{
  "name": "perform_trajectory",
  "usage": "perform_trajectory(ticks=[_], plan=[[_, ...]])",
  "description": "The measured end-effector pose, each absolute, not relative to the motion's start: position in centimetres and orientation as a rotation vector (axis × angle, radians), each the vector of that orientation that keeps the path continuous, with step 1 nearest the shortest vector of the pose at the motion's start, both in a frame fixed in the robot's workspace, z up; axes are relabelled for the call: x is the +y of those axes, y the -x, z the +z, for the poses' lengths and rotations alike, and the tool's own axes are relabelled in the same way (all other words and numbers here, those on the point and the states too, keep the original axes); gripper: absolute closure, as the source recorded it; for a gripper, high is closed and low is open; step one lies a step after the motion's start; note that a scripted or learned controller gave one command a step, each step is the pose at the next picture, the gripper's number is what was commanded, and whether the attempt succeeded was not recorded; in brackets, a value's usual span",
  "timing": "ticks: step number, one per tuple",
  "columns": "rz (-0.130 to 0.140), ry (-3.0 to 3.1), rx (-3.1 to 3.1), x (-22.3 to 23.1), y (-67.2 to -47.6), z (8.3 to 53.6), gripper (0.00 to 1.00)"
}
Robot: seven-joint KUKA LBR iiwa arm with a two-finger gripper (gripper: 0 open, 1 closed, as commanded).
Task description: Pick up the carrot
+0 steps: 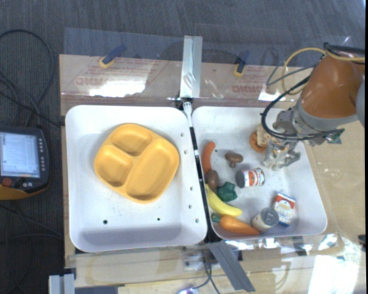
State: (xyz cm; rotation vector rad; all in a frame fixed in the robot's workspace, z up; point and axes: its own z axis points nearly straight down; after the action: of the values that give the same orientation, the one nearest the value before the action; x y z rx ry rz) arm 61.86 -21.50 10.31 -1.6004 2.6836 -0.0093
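The carrot (238,226) lies along the right bin's (313,188) near wall, long axis roughly parallel to that wall, beside a banana (222,205). The gripper (281,157) hovers well apart, toward the bin's far right; whether it is grasping anything cannot be told.

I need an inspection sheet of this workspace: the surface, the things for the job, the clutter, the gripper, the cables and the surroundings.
Surface: two white bins, left bin and right bin, side by side on the bench.
Job's things: carrot lies at the right bin's near edge, beside the banana.
Clutter: yellow divided plate in the left bin; sausage, mushroom, small can, carton in the right bin.
Gripper: gripper over the right bin's far right part, away from the carrot.
Cables: black and yellow cables looped at the wrist.
Surroundings: control pendant on the floor to the left.
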Motion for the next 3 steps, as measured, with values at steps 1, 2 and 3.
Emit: perform_trajectory(ticks=[1,2,3], plan=[[-0.003,0.935,2.989,-15.8,-63.0,19.5,1.00],[0.001,0.935,2.994,-15.9,-62.8,19.2,0.00],[0.005,0.786,3.039,-22.1,-65.4,9.4,0.00]])
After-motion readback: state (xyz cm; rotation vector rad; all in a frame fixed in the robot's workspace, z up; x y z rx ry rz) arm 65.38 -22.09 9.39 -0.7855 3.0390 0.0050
